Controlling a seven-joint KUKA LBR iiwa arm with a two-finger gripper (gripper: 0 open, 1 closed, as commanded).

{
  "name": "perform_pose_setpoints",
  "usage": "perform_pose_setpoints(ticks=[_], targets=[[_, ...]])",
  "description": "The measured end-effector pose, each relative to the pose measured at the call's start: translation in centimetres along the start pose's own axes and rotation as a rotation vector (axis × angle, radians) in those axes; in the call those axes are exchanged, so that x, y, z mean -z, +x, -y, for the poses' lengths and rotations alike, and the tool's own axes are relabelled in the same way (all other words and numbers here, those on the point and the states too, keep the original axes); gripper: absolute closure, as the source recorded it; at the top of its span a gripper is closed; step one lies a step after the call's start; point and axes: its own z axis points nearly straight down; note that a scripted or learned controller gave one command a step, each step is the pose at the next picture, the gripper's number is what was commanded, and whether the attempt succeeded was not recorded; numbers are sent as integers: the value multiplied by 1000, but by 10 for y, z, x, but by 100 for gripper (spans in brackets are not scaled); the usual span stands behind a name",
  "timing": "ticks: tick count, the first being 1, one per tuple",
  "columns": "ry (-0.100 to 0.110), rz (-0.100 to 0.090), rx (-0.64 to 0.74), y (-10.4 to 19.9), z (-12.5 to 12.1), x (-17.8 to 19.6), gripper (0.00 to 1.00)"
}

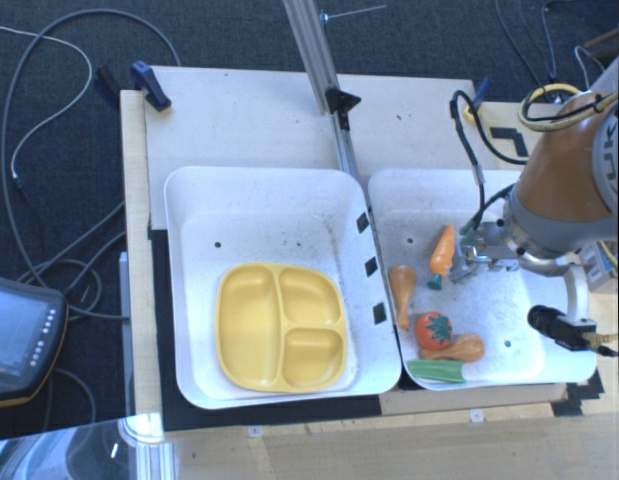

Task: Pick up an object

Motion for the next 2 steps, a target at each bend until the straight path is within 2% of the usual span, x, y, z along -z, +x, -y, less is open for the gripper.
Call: perform_pose_setpoints(ticks=[1, 2], targets=[[-1, 0, 0, 3, -12, 56, 100], [-1, 1, 0, 3, -14, 106, 100]])
